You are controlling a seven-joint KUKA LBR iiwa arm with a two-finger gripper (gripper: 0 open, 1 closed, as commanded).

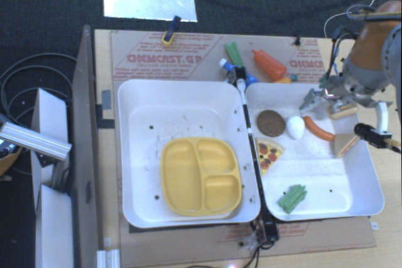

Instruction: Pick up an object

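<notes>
The right bin holds a brown round patty, a white egg, an orange sausage, a pizza slice, a green leafy piece and a tan wedge. A beige block lies near the bin's far right rim. My gripper hangs over the far part of this bin, just above the sausage and right of the egg. Nothing is visibly held in it. The grey arm with its orange band comes in from the upper right.
The left bin holds a yellow divided plate. Behind the bins lie a green toy, an orange toy and a blue piece. A black part juts over the right bin's right rim.
</notes>
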